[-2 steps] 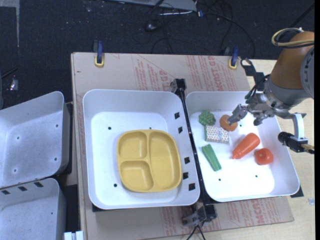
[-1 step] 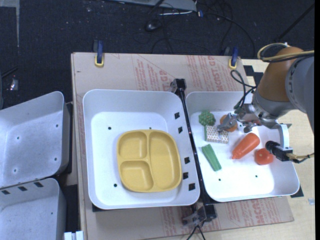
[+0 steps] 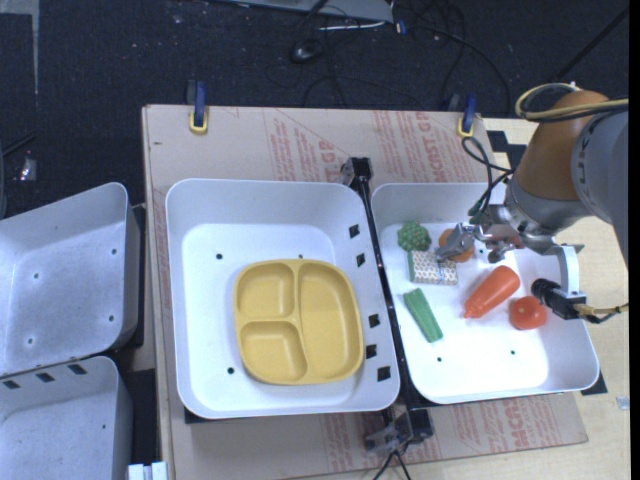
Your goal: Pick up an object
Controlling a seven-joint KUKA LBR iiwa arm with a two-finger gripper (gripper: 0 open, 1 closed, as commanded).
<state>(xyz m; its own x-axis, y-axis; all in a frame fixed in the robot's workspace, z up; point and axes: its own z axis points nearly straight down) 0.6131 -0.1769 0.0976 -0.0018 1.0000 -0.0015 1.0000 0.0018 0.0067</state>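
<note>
The right bin [image 3: 520, 373] holds a green broccoli piece [image 3: 411, 236], a speckled tan block [image 3: 433, 268], a long green pod [image 3: 423, 315], an orange carrot [image 3: 491, 293] and a red tomato [image 3: 527, 313]. My gripper [image 3: 458, 244] is low over the bin's back part, just right of the broccoli and above the speckled block. A small orange piece [image 3: 446, 238] lies right at its tip, partly hidden. I cannot tell whether it is touched or held.
A yellow divided plate [image 3: 298, 320] lies in the left bin [image 3: 200, 228]. The grey arm with its orange band [image 3: 555, 163] comes in over the right bin's back right corner. A black divider [image 3: 380, 278] runs between the bins.
</note>
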